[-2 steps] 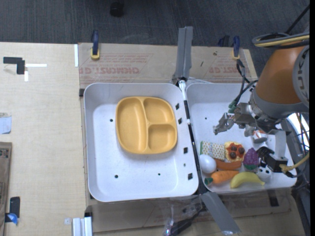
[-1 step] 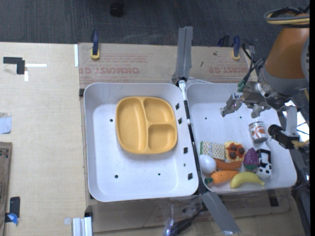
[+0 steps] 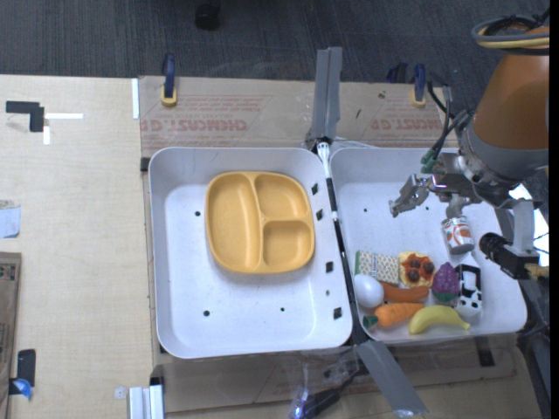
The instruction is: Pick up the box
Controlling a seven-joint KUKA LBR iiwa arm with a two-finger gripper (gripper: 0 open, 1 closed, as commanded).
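Camera view, arm: you see the gripper [image 3: 447, 201] hanging over the right bin [image 3: 371, 177], near its back half, reaching in from the right.
Pincer state: you cannot tell whether it is spread or pressed together; nothing is plainly pinched.
Just below it: a small white can [image 3: 457, 234], close under the wrist.
Box: the checked box [image 3: 376, 263] lies flat near the front of the right bin, beside the egg [image 3: 368, 291] and touching the yellow toy [image 3: 415, 269].
Left bin: the yellow tray [image 3: 259, 221] sits well apart.
Step, as judged: approach, box not yet picked.
Next move, as judged: shift left and forward over the box, then descend clear of its neighbours.
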